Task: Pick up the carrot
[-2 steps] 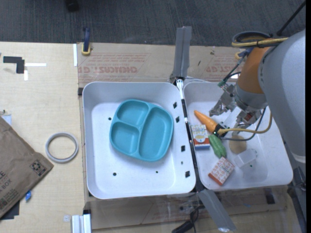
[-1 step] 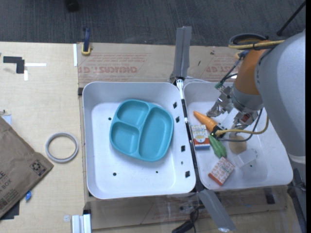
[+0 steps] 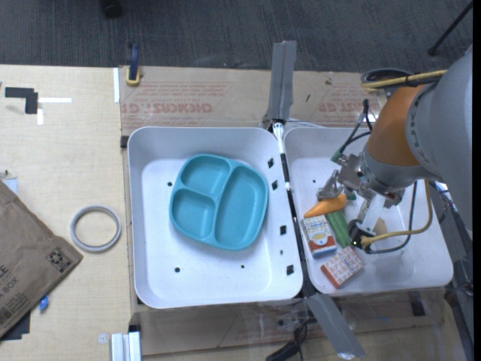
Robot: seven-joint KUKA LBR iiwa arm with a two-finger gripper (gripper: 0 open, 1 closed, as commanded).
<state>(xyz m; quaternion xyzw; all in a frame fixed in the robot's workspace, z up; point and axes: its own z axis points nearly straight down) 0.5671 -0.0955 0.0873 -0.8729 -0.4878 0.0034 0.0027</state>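
I am at the reach-in step, my gripper (image 3: 340, 192) low in the right bin (image 3: 421, 273) right at the carrot (image 3: 328, 204), which lies left of centre above a small carton (image 3: 319, 234), and next I must close squarely across it.

Orange carrot (image 3: 331, 204) (tilted) in right bin (image 3: 421, 273)

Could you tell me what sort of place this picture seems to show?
Probably a robotics lab bench for pick-and-place trials: a grey arm reaches over two white bins, one holding a blue divided plate, the other a carrot and toy groceries.
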